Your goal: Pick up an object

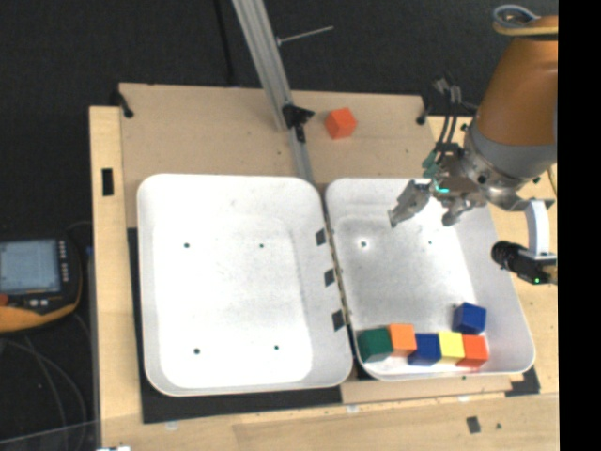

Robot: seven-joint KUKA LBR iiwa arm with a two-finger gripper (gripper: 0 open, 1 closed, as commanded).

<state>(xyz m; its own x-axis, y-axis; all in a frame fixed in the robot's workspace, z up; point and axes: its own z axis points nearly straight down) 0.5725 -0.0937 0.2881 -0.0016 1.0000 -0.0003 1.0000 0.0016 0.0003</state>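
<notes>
Several small cubes lie along the near edge of the right bin [376, 205]: a green cube [375, 343], an orange cube [402, 336], a blue cube [426, 348], a yellow cube [452, 346] and a red-orange cube [474, 349]. A second blue cube [470, 318] sits just behind them. My gripper [430, 207] hangs over the far part of the right bin, well away from the cubes, open, with nothing between its fingers.
The left bin [235, 280] lies beside the right one. An orange cube [340, 123] rests on the bench behind the bins. A slanted metal bar [268, 59] rises from the gap between the bins. A handheld device [33, 275] sits at far left.
</notes>
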